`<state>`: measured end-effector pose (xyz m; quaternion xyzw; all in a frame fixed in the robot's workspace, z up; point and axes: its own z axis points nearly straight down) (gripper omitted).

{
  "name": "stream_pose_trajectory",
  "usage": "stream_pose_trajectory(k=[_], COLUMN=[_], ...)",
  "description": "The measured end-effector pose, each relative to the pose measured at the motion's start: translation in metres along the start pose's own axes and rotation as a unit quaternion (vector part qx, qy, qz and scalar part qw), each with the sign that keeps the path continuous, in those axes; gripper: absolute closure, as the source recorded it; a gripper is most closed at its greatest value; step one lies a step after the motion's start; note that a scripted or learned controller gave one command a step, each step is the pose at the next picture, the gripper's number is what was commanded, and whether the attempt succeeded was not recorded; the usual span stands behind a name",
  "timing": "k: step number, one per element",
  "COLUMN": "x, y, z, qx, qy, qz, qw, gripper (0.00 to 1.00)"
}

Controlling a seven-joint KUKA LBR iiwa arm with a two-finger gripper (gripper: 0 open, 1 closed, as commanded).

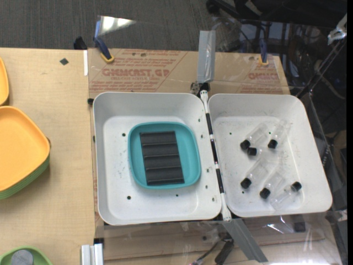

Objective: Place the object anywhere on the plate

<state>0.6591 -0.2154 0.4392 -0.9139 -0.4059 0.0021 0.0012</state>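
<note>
A teal square plate (191,154) lies in the left white bin (110,148), with a dark ribbed rectangular pad (161,157) resting on its middle. In the right white bin (309,148) lie several clear small bottles with black caps: a group near the upper middle (255,141) and another group toward the lower right (268,182). They lie on their sides, scattered apart from the plate.
Orange plates (19,148) are stacked on the wooden bench at the far left. A green round object (22,256) sits at the bottom left corner. Cardboard (143,68) lines the back behind the bins. Dark equipment (287,10) stands at the upper right.
</note>
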Motion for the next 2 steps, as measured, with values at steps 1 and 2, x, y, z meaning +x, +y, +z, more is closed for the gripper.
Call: stream_pose_trajectory(k=[1,2], x=[-0.0048,-0.0047], y=[-0.003,-0.0031], z=[0.0019,0.0019], qx=[0.002,0.001], qy=[-0.001,-0.001], qz=[0.063,0.063], qw=[0.998,0.998], gripper=[0.0,0.0])
